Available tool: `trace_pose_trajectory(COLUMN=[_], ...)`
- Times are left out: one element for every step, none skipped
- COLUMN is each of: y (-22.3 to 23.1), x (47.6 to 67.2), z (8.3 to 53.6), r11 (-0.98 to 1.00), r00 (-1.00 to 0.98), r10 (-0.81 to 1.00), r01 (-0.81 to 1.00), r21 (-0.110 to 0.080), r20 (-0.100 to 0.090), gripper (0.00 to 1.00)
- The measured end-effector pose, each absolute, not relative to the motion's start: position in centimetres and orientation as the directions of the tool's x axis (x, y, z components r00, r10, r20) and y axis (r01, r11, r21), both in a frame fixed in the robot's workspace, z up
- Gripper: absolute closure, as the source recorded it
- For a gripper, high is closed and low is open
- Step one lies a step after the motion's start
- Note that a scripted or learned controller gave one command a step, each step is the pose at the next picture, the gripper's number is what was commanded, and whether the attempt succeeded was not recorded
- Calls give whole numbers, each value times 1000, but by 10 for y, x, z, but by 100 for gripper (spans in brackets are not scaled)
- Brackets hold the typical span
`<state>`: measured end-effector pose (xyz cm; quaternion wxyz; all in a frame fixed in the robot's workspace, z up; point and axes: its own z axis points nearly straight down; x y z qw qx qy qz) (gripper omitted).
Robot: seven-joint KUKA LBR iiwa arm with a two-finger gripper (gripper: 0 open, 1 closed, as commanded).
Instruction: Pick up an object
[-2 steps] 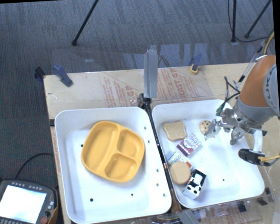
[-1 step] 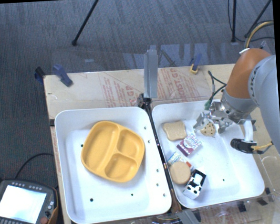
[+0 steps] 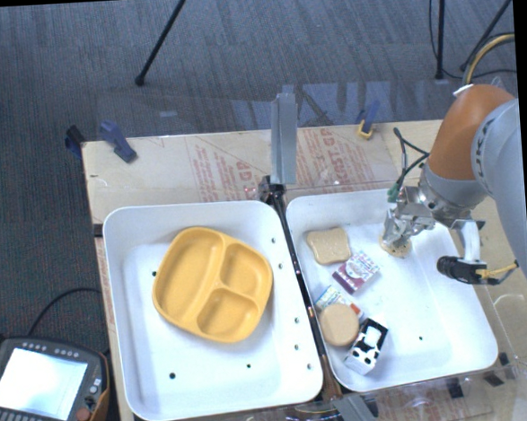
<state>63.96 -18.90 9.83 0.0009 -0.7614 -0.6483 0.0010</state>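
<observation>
Arm in from the right; tool (image 3: 399,237) low in the right bin (image 3: 435,346), far right part, over a small tan piece (image 3: 398,249) lying on the bin floor. Tool's tips appear to sit at or on that piece. Whether they are spread or pressed together: cannot tell, the wrist body hides them.

Landmark: the bread slice (image 3: 328,245), far left part of the right bin.
- Tan piece: right of the slice, well apart.
- Pink packet (image 3: 358,271): just right and nearer the camera.
- Round brown item (image 3: 339,325): nearer again, a small blue-white wrapper (image 3: 326,296) touching its far edge.
- Black-and-white carton (image 3: 367,346): just right of the round item.

Judgement: the step in hand is closing on the tan piece. It looks small and flat, so the tips need to straddle it squarely and reach the floor before closing; lift straight, slowly. Risk: it slips out or is merely nudged.

Surface: two shallow white bins side by side on a wooden table (image 3: 206,164). Left bin (image 3: 135,367) holds a yellow divided plate (image 3: 213,282). Grey carpet around; tripod legs behind; a teach pendant (image 3: 44,387) on the floor, left of the table.
</observation>
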Motion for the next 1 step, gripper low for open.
trace_pose_trajectory(y=[-188], x=[640], z=[98], r11=[-158], r00=[158], r10=[987], r01=[987], r21=[-4], r20=[0], gripper=[0])
